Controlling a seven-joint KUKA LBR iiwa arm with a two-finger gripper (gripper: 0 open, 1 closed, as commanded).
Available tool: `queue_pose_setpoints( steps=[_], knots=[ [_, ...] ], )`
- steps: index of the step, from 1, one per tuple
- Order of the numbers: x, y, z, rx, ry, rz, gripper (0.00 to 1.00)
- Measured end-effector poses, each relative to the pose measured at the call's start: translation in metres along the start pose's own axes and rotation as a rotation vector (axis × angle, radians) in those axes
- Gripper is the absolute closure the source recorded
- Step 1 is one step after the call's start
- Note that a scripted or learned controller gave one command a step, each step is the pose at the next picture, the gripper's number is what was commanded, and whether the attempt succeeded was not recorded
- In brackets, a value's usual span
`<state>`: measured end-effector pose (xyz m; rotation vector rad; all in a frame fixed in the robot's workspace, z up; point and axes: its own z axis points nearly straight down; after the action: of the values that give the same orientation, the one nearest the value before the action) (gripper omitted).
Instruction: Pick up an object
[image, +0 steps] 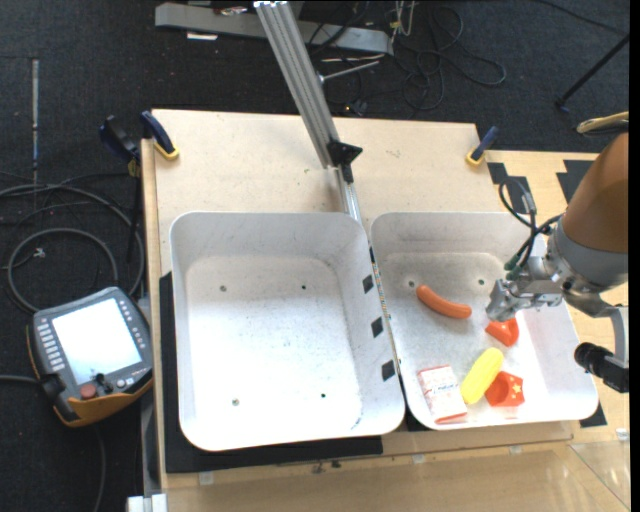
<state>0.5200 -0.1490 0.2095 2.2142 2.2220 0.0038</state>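
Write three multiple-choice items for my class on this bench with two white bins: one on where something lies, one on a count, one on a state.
1. Where does the orange sausage lie?
A. left bin
B. right bin
C. on the bench top

2. How many red pieces lie in the right bin?
A. one
B. two
C. four

3. Where is the pincer?
A. low over the right bin, by a red piece
B. over the left bin
C. off over the floor

Answers: 1 B, it rests near the right bin's middle. 2 B, one red piece sits under the pincer and another beside the yellow piece. 3 A, its tip meets the upper red piece.
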Motion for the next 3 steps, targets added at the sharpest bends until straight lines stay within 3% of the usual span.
queue_pose_setpoints(
  steps=[1, 3],
  knots=[
    [0.000, 0.002, -0.053, -0.002, -0.001, 0.000, 1.00],
    [0.109, -0.003, -0.026, 0.007, 0.004, -0.004, 1.00]
  ],
)
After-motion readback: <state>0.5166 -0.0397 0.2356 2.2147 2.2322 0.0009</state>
